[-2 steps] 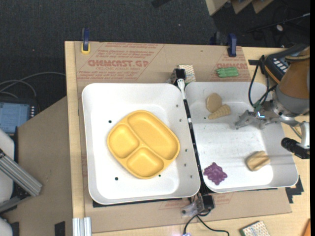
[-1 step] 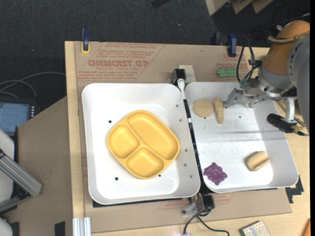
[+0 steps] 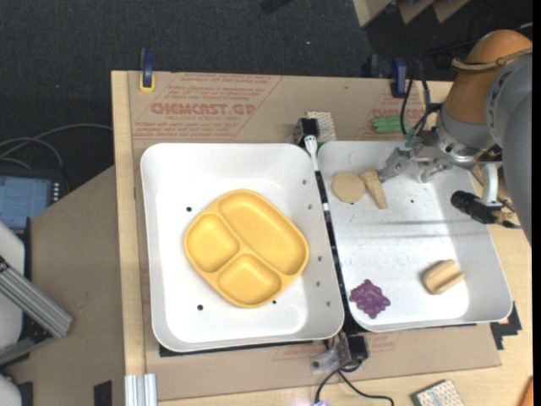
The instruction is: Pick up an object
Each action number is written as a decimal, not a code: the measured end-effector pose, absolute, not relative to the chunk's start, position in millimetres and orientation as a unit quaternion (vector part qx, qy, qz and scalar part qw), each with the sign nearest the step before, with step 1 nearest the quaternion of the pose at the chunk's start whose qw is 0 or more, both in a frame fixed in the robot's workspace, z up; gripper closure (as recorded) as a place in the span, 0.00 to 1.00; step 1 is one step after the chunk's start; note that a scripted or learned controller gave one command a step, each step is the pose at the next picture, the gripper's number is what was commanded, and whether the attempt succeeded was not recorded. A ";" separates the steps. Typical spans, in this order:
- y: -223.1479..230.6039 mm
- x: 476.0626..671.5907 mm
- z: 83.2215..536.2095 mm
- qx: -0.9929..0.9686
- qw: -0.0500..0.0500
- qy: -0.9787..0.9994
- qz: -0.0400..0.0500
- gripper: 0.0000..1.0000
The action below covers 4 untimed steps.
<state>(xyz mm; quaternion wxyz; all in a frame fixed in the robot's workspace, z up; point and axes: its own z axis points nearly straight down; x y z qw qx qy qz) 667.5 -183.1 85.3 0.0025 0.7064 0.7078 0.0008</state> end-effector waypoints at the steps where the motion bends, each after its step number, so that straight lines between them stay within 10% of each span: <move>1: -213.4 580.7 84.5 0.709 -0.003 0.705 -0.002 0.00; 2: -216.7 661.3 84.3 0.705 -0.010 0.709 0.002 0.00; 4: -221.5 476.4 85.3 0.708 -0.004 0.707 0.001 0.00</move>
